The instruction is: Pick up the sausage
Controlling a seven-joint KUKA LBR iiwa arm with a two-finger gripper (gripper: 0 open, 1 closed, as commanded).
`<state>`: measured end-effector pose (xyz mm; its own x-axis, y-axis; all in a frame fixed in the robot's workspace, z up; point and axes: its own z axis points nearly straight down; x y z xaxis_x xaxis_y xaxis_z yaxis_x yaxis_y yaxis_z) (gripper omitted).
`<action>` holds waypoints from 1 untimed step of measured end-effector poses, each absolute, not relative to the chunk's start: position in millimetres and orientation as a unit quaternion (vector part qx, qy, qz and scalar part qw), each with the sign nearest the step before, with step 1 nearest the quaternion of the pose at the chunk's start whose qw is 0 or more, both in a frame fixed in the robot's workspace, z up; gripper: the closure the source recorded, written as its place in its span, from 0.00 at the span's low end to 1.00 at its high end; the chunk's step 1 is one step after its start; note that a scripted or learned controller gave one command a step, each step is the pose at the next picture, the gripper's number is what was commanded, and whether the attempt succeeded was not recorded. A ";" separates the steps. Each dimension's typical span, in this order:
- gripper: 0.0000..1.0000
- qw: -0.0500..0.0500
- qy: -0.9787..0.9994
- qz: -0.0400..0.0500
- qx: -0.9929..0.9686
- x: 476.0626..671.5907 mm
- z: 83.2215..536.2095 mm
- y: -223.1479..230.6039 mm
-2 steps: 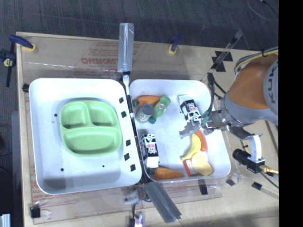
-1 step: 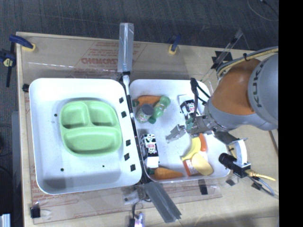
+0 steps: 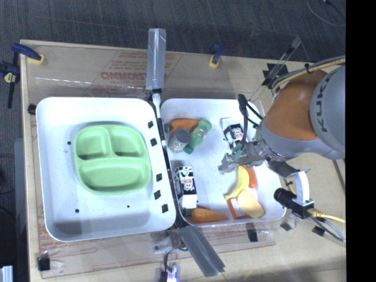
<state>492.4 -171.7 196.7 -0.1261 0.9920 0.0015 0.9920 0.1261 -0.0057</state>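
Note:
In the right bin (image 3: 258, 107), an orange-brown elongated piece that looks like the sausage (image 3: 183, 124) lies at the far left, next to a green bottle (image 3: 200, 133) and a small can (image 3: 177, 139). My gripper (image 3: 230, 162) hangs low over the middle of the bin, just above the top end of a yellow banana (image 3: 238, 183). It is well to the right of the sausage and apart from it. I see nothing held in it.
A cow-patterned milk carton (image 3: 185, 185) and an orange carrot (image 3: 208, 216) lie at the bin's near left. An orange box (image 3: 234, 207) and a pale yellow piece (image 3: 251, 204) sit by the banana. A small black-and-white item (image 3: 234, 132) lies behind the gripper. The left bin (image 3: 50, 204) holds a green divided plate (image 3: 111, 157).

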 end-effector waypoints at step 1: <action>0.00 0.002 -0.751 0.002 -0.661 492.4 196.7 -171.6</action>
